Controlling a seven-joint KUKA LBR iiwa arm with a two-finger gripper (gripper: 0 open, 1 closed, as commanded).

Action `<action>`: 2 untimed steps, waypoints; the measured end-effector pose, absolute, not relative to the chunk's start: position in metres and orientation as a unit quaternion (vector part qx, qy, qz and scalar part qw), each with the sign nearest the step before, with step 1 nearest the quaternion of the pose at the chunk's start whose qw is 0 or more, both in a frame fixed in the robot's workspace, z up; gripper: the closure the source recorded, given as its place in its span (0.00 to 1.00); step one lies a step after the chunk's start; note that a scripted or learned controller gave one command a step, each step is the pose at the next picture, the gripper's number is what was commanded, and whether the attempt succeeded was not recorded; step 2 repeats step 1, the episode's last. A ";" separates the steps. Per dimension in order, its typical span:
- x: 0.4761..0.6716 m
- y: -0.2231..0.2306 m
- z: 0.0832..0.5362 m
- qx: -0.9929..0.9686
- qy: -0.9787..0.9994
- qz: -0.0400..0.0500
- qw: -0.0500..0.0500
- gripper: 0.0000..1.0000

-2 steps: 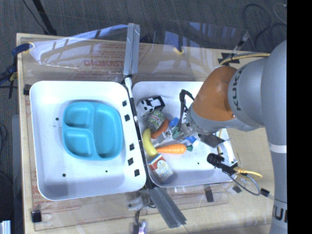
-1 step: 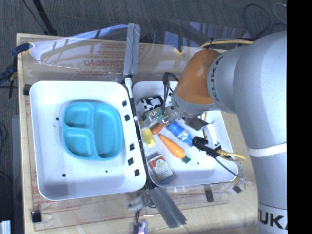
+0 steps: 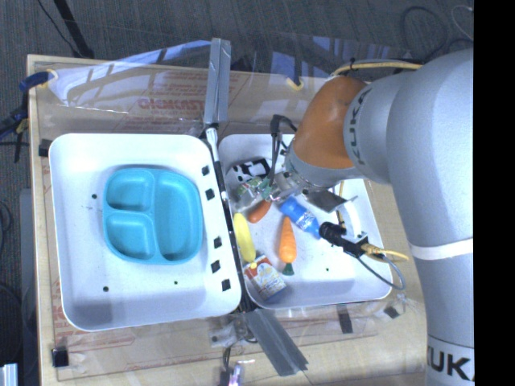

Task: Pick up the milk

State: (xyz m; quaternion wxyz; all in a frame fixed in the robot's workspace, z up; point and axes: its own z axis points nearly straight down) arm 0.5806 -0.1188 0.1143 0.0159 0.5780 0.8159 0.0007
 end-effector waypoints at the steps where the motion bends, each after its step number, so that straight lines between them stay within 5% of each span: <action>1: 0.604 -0.061 0.192 0.677 0.736 0.000 0.000 1.00; 2: 0.604 -0.061 0.192 0.677 0.736 0.000 0.000 1.00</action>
